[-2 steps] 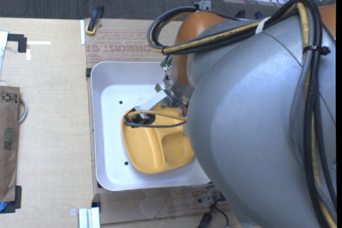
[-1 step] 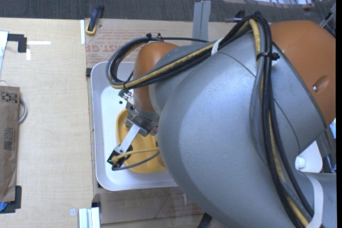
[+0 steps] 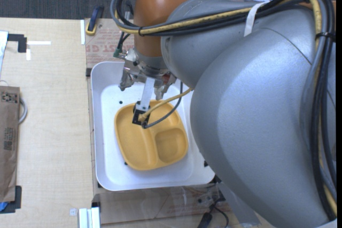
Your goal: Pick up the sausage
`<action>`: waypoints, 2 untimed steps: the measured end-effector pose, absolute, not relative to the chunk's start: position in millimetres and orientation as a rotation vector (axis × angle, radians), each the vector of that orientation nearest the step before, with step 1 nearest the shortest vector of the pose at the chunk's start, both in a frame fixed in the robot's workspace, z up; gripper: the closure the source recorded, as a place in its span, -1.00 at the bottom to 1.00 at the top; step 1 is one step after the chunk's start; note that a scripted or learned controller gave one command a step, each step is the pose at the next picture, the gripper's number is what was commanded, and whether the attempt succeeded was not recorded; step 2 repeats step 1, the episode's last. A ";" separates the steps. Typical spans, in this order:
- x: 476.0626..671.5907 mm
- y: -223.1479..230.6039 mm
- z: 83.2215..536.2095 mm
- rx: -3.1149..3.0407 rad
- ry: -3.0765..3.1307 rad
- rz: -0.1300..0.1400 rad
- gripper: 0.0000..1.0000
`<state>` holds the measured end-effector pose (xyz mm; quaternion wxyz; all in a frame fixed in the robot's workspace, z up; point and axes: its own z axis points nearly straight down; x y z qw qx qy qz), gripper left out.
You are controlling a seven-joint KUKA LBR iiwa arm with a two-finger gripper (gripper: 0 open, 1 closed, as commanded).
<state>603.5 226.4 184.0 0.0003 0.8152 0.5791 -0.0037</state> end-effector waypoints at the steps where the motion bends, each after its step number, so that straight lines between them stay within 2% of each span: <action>1: 539.9 226.7 119.2 2.379 2.051 -0.005 -1.00; 2: 539.9 226.7 119.2 2.379 2.051 -0.005 -1.00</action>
